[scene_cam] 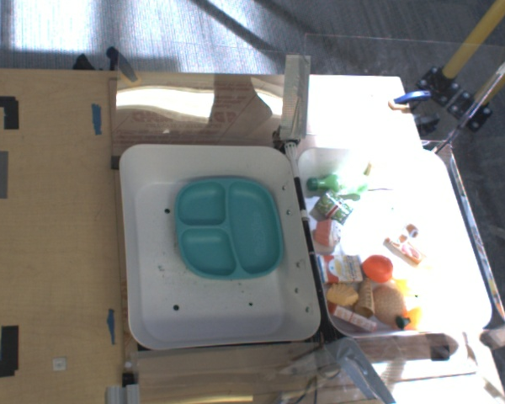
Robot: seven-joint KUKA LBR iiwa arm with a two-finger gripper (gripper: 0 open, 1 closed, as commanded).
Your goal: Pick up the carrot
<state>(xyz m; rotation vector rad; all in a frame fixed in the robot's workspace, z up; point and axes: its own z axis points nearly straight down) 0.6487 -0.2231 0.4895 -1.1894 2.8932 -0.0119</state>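
Carrot [412,316] lies near the front edge of the right bin [454,217], touching a brown lump [388,301]. I cannot tell my gripper's state.

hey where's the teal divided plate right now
In the camera view, the teal divided plate lies flat in the middle of the left white bin, across the divider from the right bin that holds the pile of toy food.
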